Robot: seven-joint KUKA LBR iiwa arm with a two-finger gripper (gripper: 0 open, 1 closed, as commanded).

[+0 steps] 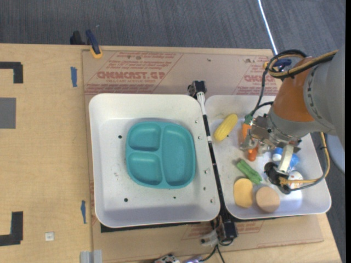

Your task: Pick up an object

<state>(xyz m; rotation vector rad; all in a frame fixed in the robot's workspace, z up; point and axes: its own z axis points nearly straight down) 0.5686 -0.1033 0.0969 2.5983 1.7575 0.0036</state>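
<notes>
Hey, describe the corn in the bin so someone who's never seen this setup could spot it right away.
Look in the right white bin, the one the arm reaches into. Near its upper left, beside the divider between the bins, lies the toy corn cob. It is the long yellow piece, unlike the rounder yellow-orange piece lower down.

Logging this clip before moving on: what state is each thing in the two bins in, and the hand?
Teal three-compartment plate: flat in the left white bin, nothing on it.
Yellow toy corn cob: lying in the right white bin, untouched.
Green stick-shaped toy: lying tilted.
Yellow rounded toy: resting beside the tan rounded toy.
Hand: low over the right bin; grip unclear.
</notes>
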